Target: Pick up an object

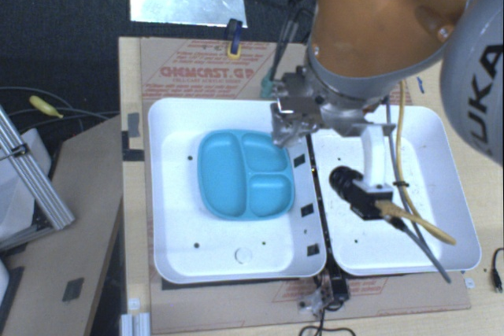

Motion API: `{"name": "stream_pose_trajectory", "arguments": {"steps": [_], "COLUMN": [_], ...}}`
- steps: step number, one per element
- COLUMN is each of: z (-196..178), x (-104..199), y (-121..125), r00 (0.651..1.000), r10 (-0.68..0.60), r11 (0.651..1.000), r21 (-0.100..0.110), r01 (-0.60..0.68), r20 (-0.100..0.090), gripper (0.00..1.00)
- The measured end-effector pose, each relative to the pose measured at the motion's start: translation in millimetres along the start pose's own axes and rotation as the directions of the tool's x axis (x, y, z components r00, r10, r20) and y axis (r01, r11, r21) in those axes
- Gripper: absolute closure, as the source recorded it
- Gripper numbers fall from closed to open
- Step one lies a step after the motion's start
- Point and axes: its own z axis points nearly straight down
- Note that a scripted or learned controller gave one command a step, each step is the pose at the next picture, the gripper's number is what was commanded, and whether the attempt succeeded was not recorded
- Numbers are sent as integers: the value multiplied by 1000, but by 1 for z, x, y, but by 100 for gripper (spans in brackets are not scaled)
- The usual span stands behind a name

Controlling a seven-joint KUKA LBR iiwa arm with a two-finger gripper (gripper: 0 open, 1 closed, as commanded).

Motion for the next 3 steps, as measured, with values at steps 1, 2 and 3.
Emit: {"name": "stream_pose_trajectory", "arguments": {"steps": [1,2,3], "z": [-16,-29,-62], "x": [-57,9,-54], "y": [-1,-1,-1], "r00": [1000,1000,1000], "r10": [16,2,16], "r11": [1000,1000,1000], "r21": [-3,-2,-4], "r01": [-16,-2,-16], "r20": [3,0,2], "gripper": [100,100,100]}}
